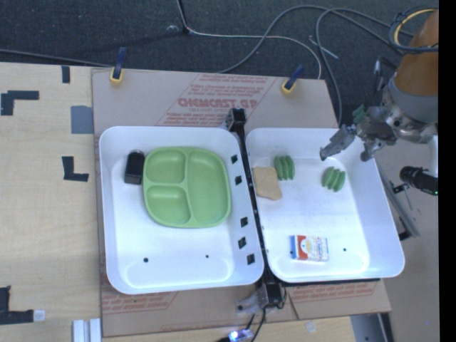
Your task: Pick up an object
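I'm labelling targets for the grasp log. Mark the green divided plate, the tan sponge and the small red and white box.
green divided plate (187,187): camera view, on its centre ridge.
tan sponge (267,182): camera view, its middle.
small red and white box (309,248): camera view, its top face.

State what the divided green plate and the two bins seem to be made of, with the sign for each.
Divided green plate: likely moulded plastic, matt, going by its even colour and soft rounded dividers. Left bin and right bin: probably plastic too, smooth white, with rounded rims and a faint sheen.

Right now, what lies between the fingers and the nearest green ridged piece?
Only bare white bin floor, seen in the camera view; the gripper hangs just above the piece.
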`<state>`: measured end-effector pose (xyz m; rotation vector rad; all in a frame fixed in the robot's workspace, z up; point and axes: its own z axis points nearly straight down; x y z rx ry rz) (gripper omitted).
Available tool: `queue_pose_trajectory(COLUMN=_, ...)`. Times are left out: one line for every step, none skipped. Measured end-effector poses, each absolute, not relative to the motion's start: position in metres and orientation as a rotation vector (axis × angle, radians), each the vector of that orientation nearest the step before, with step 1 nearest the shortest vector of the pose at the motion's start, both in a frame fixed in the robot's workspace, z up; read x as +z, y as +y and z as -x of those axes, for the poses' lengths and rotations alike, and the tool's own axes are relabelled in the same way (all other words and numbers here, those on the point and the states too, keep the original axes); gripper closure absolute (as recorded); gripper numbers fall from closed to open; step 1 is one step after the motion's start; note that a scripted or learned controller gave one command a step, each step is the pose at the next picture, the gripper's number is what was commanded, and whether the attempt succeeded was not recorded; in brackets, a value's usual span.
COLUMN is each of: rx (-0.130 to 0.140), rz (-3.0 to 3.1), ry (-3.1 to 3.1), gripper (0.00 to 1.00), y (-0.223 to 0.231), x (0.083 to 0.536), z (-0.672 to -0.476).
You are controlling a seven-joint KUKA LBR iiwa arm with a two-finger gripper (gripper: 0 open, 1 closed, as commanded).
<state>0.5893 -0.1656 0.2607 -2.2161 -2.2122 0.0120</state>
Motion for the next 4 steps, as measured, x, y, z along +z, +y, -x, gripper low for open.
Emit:
queue_pose_trajectory(rx=0.002, rz=2.220, ry=-2.222, gripper=0.00, y=-0.165, x=0.267, z=-0.591)
queue_pose_trajectory(rx=0.007, rz=2.218, ry=-2.220, gripper=0.00, y=-0.165, x=0.224, z=-0.589)
queue_pose_trajectory(rx=0.008, rz=2.217, ry=-2.219, gripper=0.00, y=-0.159, x=0.168, z=-0.579)
queue_pose_trajectory(rx=0.008, rz=2.216, ry=-2.220, gripper=0.00, y=-0.158, x=0.104, z=-0.582)
